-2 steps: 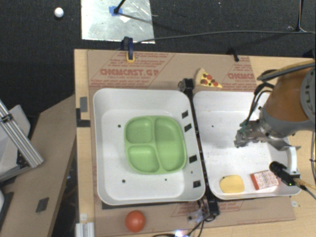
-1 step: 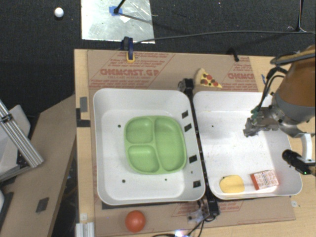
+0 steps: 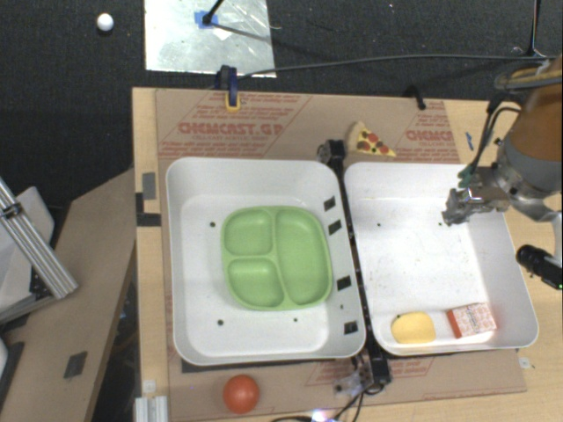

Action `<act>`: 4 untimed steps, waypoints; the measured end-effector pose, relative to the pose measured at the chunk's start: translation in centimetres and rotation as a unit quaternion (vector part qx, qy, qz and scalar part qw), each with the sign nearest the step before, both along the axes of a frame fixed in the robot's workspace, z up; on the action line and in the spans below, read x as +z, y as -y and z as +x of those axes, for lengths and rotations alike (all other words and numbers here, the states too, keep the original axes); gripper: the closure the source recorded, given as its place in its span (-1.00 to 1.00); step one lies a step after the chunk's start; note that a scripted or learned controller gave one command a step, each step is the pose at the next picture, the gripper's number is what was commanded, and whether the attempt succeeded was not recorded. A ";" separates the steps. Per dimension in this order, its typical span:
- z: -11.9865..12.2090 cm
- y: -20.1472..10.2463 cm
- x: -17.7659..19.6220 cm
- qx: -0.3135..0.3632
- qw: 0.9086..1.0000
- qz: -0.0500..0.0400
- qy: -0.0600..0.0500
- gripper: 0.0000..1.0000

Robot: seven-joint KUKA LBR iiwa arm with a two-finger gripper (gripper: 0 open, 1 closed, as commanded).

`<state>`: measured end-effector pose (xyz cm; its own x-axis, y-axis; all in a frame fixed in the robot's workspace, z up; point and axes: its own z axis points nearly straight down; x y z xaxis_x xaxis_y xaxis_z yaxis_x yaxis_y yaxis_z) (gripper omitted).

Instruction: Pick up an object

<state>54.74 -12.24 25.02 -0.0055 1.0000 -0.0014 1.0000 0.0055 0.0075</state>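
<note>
1. The right bin serves as the landmark; the pincer hangs over its upper right part, above bare white floor, with nothing visible between its tips. Whether it is clenched or released cannot be told at this size.
2. Two loose things lie inside the right bin along its near wall: one yellow rounded object and, just beside it toward the bin's right corner, one red and white packet. Both are well apart from the pincer, with open floor between.
3. The left bin touches the right bin's left wall and holds one green divided plate with three compartments.
4. One toy pizza slice lies on the counter just beyond the right bin's far left corner.
5. One red-orange ball sits on the counter in front of the left bin, well left of the right bin.
6. One blue and yellow clamp grips the counter's far edge, and one white ball rests on the dark floor far beyond.
</note>
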 end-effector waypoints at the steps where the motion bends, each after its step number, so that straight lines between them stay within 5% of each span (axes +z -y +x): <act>1: 0.2 0.0 5.0 0.000 1.000 0.000 0.000 1.00; 4: 4.7 -15.2 1.3 0.002 1.000 0.002 -0.004 1.00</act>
